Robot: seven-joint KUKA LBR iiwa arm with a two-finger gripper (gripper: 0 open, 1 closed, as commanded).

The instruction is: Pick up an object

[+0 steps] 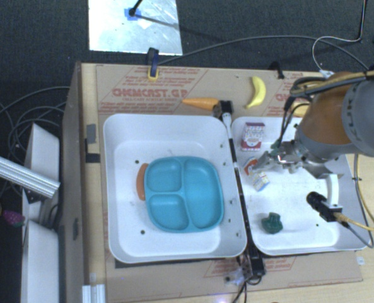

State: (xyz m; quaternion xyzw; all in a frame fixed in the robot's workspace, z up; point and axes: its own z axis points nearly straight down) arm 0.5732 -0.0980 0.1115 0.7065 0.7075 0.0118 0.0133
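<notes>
A slanted overhead view shows a bench [174, 87] carrying two shallow white bins side by side. The left bin [120, 144] holds a blue divided plate [183, 191] with an orange, sausage-like item [140, 180] tucked against its left edge. The right bin [300, 232] holds loose small things, likely scattered as picking targets: a red and white carton [253, 135] near its far wall, a small clear and white item [260, 181] near the divider, and a dark green lump [273, 223] toward the near wall.

The grey arm with its orange band [322, 115] reaches in from the right and bends down into the right bin. Its end effector [267, 161] sits low, just above the small clear item and just beside a bit of red and white. Whether it is spread or closed, or has hold of anything, cannot be made out from this angle.

The likely target, the clear item, looks small, pale and crumpled, lying almost under the end effector against the white floor of the bin.

Behind the bins, a banana [257, 91] and a carrot [199, 103] lie on the cardboard.
</notes>
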